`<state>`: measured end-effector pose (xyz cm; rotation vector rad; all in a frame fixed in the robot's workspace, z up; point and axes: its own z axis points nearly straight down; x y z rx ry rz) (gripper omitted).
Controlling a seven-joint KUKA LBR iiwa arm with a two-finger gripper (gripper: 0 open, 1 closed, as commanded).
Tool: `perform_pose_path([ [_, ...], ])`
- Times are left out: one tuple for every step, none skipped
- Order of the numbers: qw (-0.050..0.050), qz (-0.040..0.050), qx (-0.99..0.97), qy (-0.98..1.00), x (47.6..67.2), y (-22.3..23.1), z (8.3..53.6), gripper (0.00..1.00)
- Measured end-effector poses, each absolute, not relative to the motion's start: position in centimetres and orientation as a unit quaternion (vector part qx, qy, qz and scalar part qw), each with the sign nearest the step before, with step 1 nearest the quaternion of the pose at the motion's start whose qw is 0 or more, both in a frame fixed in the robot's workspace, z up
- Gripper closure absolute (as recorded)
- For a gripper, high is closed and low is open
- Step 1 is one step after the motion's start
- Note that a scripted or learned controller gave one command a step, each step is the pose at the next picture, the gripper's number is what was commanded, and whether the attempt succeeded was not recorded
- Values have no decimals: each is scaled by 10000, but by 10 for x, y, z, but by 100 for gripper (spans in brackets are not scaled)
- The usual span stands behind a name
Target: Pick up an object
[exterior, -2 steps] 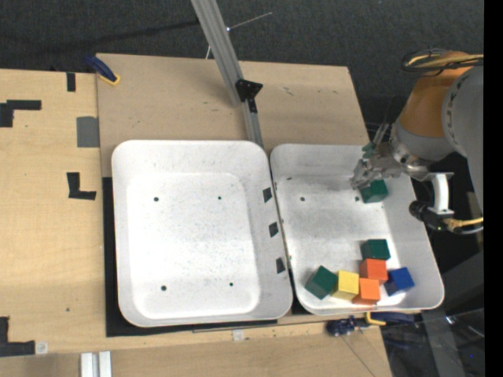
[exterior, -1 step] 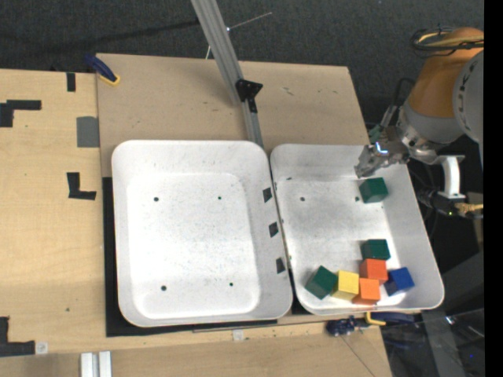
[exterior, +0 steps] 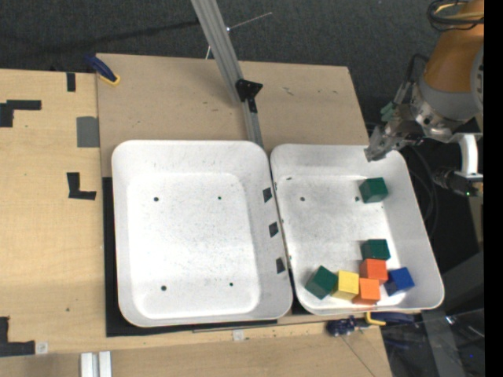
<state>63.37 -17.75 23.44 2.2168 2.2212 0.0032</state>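
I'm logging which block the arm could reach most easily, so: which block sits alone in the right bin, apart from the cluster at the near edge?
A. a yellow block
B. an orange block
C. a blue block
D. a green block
D: the green block sits by itself in the far part of the right bin, closest to the gripper, while the other blocks huddle at the near edge.
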Motion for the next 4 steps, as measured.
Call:
perform_pose_path([
  [12,7,7066,7076,634,-177,264,100],
  [-7,4,7050,7093,624,-118,262,100],
  [-18,-4,7048,7094,620,-60,246,100],
  [-14,-7,7050,7092,624,-14,236,100],
])
